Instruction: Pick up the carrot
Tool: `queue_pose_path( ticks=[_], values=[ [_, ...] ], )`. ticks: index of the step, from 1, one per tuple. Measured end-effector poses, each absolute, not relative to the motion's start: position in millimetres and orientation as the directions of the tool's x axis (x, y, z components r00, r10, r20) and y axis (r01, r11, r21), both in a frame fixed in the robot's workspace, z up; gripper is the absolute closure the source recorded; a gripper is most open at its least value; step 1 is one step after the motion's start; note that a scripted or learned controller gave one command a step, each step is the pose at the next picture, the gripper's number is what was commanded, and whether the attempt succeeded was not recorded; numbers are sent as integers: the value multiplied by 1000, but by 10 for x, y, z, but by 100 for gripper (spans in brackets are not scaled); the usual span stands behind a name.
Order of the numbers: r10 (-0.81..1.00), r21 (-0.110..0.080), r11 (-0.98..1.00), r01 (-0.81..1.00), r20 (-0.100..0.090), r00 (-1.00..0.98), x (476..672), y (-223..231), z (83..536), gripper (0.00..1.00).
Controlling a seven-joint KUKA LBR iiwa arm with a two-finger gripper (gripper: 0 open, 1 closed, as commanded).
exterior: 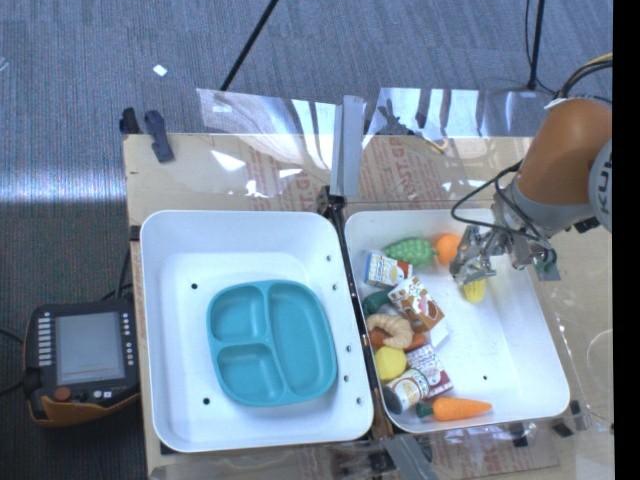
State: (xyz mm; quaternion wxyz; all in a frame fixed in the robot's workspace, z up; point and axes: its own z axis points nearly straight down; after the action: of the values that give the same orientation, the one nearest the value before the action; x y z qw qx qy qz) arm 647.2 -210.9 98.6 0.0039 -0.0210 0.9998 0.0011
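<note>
My claw [473,268] hangs over the far side of the right bin [520,353], and a small yellow corn piece [474,289] sits between its fingers, so it is clenched on that (not on what I was sent for). Just beside it to the left lie an orange ball [448,248] and a green bumpy vegetable [411,252], touching each other. Further toward me along the bin's left wall is a heap: a small carton [385,268], a printed packet [417,303], a lemon [391,363] and a can [413,388]. The carrot [456,408] lies flat at the near edge of this bin, well apart from my claw. In the left bin [170,248] rests a teal divided plate [271,341]. Both bins sit on the table [260,173].
</note>
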Motion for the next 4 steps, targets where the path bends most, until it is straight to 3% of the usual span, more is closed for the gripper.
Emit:
queue_pose_path(
  ticks=[1, 2, 3, 4],
  values=[
    [-41, 7, 999, -41, 29, -999, 6387, -2122, 920, 0],
    [190, 3, 982, 191, 40, -981, 6357, -2139, 835, 0],
    [150, 0, 989, 150, -11, -989, 6357, -2108, 1819, 0],
    [135, -1, 991, 135, -10, -991, 6391, -2109, 1172, 0]
  ],
)
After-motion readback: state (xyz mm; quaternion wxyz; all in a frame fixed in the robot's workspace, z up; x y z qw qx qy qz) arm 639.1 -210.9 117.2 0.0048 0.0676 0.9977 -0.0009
